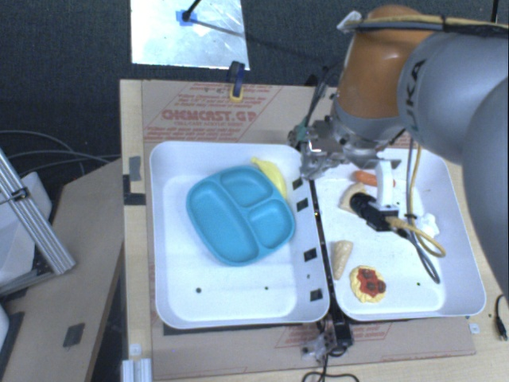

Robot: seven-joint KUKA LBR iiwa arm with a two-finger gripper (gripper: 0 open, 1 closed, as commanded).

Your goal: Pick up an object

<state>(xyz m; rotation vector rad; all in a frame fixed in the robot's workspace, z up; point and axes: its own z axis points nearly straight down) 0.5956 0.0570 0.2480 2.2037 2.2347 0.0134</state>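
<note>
My gripper (313,164) hangs over the far end of the divider between the two white bins, under the grey arm with its orange band. A yellow banana (272,175) lies just left of it in the left bin (171,213), tucked behind a blue divided tray (238,213). In the right bin (453,285), an orange sausage-like piece (364,178) lies just right of the gripper, with a beige piece (349,200) below it. Nearer the front lie a beige cone (341,256) and a yellow pizza slice with red topping (368,284). I see nothing held in the gripper.
A small white piece (427,224) lies at the right side of the right bin. The bins rest on a cardboard sheet (208,111). A shiny square plate (191,22) lies beyond the bench. Metal framing (28,229) stands at the left.
</note>
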